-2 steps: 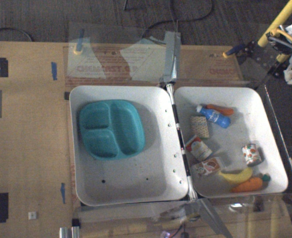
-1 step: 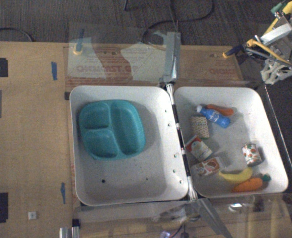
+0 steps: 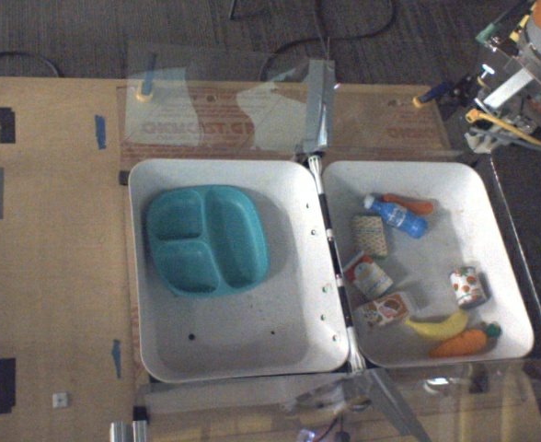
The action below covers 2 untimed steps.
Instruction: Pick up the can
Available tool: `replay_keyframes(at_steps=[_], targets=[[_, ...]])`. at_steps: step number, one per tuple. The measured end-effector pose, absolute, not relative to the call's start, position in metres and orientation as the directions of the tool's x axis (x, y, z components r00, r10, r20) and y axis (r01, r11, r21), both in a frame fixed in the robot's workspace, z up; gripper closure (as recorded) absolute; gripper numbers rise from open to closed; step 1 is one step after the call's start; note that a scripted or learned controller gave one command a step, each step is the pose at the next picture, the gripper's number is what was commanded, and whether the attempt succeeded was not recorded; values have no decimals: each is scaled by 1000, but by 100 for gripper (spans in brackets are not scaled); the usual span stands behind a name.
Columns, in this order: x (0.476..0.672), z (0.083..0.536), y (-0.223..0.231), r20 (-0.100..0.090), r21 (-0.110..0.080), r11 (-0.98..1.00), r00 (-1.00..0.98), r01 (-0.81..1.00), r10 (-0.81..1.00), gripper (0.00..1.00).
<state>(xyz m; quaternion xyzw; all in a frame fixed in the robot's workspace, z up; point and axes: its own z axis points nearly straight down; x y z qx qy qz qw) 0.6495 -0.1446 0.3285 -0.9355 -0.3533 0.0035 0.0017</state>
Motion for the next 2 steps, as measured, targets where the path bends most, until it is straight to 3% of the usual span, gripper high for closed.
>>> replay_keyframes(at_steps=[1,2], targets=[[586,221,-193,-3,-3,-761,761,648,648,100],[586,221,-194,-3,-4,-762,762,648,648,0]])
